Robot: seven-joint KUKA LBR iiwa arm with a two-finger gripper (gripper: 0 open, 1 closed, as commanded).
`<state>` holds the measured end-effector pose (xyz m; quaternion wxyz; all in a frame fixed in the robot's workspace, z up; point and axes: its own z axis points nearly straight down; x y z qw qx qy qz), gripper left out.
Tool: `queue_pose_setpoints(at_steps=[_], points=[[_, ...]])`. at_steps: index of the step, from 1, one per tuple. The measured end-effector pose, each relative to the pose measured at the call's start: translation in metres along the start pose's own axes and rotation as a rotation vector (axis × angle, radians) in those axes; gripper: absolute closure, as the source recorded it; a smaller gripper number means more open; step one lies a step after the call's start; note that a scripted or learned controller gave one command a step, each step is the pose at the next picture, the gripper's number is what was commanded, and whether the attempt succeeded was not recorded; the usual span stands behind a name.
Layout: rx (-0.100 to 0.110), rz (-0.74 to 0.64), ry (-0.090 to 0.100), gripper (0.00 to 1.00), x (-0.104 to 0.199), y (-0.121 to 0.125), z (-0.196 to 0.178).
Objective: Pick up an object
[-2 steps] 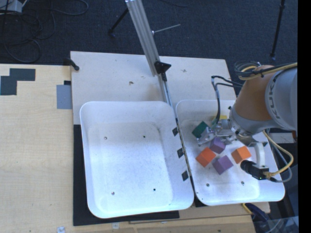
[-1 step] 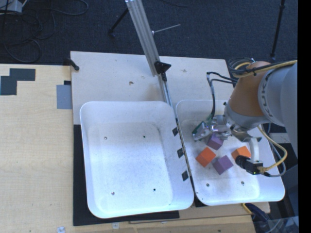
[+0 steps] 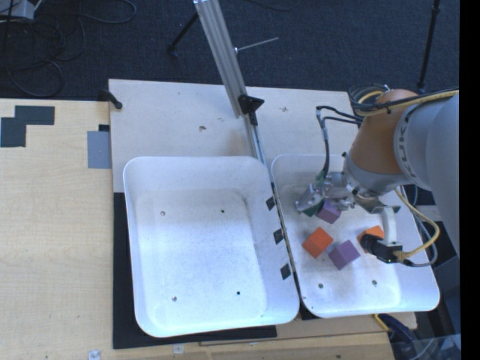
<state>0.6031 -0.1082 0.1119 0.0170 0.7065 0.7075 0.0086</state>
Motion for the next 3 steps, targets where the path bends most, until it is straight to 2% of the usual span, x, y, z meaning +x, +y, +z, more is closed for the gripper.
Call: queue_pose_setpoints(at_steps=[1,2,3], points=[[-0.003,-0.001,-0.004,0.00,-0.0132,0.0148,0.0017],[-0.003,0.001,-0.002,0.00,-0.0131,0.0141,0.0016],[-0.004,0.000,-0.002,0.00,-0.0137,0.0239,0.0024]])
